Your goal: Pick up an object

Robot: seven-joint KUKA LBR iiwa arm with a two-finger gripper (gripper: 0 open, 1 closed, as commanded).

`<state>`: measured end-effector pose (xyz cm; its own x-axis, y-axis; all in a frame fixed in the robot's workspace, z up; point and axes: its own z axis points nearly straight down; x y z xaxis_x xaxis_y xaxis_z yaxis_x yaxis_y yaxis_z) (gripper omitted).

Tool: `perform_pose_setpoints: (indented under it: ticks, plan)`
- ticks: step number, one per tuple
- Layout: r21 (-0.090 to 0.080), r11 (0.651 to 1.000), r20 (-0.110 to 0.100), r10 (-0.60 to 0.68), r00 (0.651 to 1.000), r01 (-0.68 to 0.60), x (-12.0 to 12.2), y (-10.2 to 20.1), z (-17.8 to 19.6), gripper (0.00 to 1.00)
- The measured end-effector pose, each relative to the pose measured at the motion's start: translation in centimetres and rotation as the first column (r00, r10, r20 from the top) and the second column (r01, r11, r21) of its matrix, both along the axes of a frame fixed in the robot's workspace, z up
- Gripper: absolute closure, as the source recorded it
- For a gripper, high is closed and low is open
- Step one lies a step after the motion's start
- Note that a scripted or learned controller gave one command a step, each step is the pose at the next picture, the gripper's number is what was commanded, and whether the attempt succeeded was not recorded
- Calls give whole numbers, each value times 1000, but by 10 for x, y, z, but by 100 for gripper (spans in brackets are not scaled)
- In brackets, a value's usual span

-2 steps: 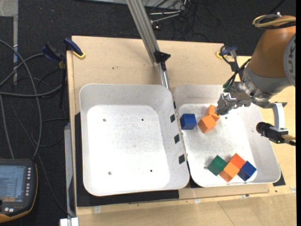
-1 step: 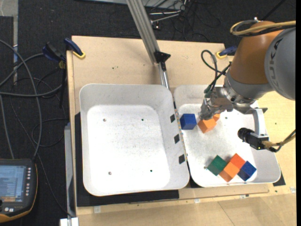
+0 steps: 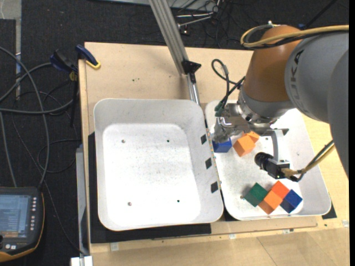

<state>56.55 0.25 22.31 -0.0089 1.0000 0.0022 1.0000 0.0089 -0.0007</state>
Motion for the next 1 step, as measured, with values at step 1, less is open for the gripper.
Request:
perform_pose_setpoints:
  ticks: [1]
  plan:
    - [1,1000,2,0,1000,0,-15,56,13,100]
